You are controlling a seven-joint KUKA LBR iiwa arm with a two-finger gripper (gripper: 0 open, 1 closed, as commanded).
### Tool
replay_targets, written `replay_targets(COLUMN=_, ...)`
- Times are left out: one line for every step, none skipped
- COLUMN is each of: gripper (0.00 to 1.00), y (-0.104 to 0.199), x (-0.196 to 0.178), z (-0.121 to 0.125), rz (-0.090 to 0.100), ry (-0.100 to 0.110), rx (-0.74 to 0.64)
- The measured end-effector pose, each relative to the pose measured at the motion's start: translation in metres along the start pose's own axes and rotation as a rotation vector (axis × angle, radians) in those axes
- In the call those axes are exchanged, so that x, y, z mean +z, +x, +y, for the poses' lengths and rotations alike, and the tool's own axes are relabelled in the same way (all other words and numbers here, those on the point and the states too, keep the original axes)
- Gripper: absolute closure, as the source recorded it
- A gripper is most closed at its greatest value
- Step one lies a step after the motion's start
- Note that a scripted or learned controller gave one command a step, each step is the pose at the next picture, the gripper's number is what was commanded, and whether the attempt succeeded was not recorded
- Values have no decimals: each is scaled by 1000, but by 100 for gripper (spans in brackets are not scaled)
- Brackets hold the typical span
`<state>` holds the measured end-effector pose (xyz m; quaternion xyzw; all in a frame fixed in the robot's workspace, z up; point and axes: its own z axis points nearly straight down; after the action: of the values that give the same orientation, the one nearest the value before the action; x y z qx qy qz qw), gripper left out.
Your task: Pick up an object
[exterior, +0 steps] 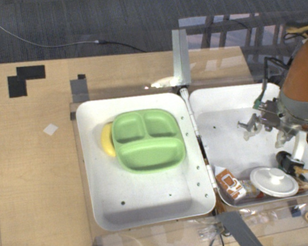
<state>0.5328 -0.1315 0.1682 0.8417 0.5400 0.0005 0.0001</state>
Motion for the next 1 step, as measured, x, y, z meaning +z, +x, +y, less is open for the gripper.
replay_targets(gripper=0, y=26, x=80, z=-38, rz=3, ry=-9, rx=-230)
